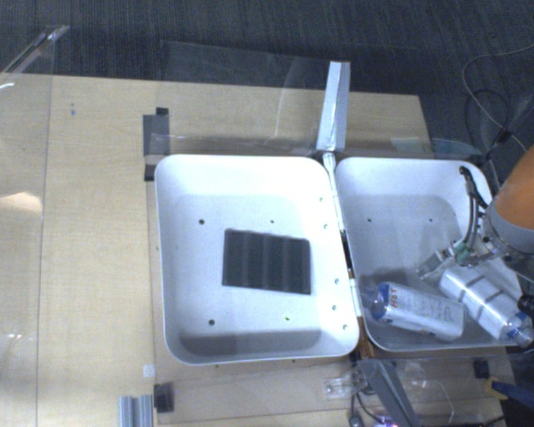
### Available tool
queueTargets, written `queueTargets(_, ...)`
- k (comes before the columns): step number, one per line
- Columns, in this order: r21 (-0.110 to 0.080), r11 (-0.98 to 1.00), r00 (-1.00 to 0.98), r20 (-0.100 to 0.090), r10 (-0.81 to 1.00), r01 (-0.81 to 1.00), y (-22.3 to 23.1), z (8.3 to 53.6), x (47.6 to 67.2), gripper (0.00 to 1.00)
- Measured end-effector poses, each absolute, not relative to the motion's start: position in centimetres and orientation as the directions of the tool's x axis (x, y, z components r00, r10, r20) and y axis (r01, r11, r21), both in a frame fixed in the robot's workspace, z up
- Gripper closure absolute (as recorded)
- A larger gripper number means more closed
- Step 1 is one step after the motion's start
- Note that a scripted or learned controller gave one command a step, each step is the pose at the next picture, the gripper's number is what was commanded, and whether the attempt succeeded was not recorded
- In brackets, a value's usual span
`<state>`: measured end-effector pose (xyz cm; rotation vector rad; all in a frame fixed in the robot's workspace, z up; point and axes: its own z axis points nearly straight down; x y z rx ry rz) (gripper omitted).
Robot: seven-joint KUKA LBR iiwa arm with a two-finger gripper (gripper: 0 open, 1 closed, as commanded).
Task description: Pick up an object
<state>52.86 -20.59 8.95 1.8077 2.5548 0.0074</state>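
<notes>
Left bin (173, 238): just a dark ribbed pad (267, 261) lying flat mid-floor, nothing I'm after. Right bin (400, 181): white tube with a blue cap end (416, 309) lying on its side near the front wall, a silver-white bottle (481, 302) just beside it toward the right corner. My gripper (445, 261) sits low just above the two; can't tell its opening or whether it has anything. For a clean pick I'd centre over the tube's middle, straddle its short axis, keep off the bottle and wall.
</notes>
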Motion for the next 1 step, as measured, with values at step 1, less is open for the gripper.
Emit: queueTargets(1, 0.018, 0.332, -0.332, -0.009, 0.943, 0.943, -20.49, 10.2, 53.15, 1.0)
